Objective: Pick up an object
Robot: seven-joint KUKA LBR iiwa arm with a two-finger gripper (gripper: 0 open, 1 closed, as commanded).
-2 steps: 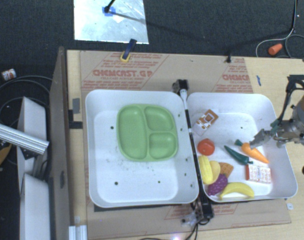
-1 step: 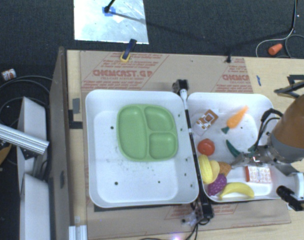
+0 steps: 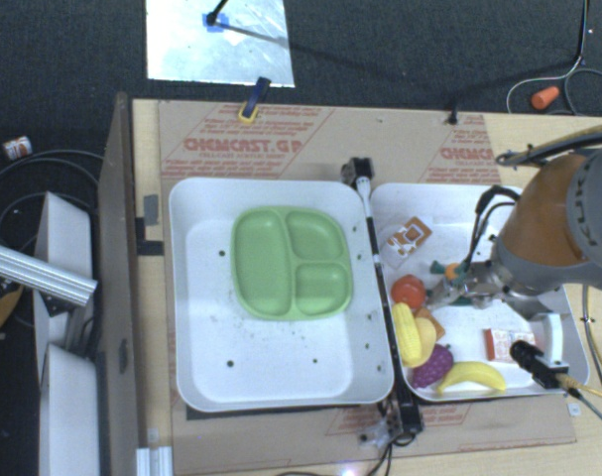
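Red and yellow toy food crowds the near-left corner of the right-hand bin, where the grey arm's gripper reaches in from the right. Whether it is open or closed cannot be told from the overhead camera; nothing is visibly held. A red tomato lies just to the gripper's left, close enough that it may be touching. Nearer the viewer sit a yellow corn cob, purple grapes and a banana, the banana's long axis running left to right along the bin's near wall. A small orange-printed carton rests on the far side, its print unreadable. The left-hand bin holds a green divided plate. Red lettering on the cardboard beneath reads "CHEMCAST GP".
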